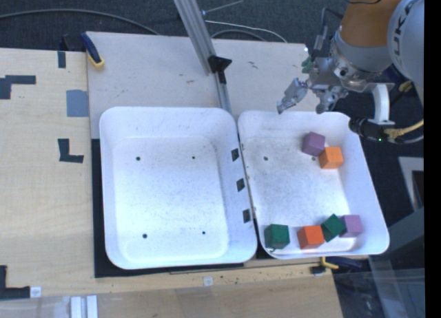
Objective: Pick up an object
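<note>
1. The bench (158, 69) spreads pale under everything, with dark tape marks on its left part and a slanted metal post (196, 31) rising from its far side.
2. The left bin (114, 172) lies white and shallow, its floor speckled.
3. The right bin (368, 199) sits just beside it, their rims touching along the middle.
4. The arm (382, 14), grey with an orange band, hangs over the far right corner of the right bin.
5. The gripper (304, 100) hovers above that bin's far rim with its two fingers spread apart and nothing between them, though the tips look small and somewhat blurred.
6. A purple cube (313, 143) and an orange cube (331, 157) touch near the far right of the right bin.
7. Along its near edge sit a green cube (277, 235), a second orange cube (310, 236), a dark green cube (333, 226) and a light purple cube (353, 224), the last three bunched together.
</note>
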